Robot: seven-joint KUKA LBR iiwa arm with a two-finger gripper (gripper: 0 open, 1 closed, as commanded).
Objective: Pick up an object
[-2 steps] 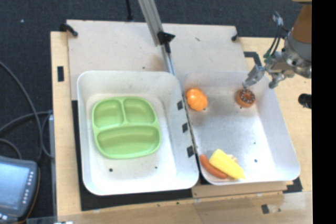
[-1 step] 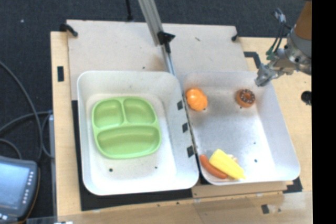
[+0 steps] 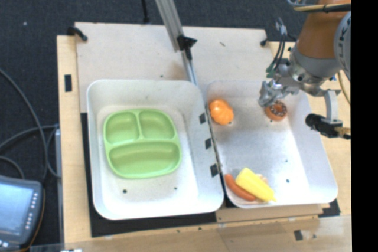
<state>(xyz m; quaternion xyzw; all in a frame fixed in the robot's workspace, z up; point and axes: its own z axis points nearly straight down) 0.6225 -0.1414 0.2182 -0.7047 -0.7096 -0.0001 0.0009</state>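
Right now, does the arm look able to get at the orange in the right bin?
Probably yes. The orange lies alone by the right bin's left wall with bare floor around it, and the gripper hangs in the same bin over a small reddish thing. The wall beside the orange might crowd the approach.

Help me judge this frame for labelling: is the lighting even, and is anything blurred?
Camera view: lighting soft and even, shadows faint, no strong glare on the white bins; the tool and the small round object beside it look soft; the green tray is sharp.
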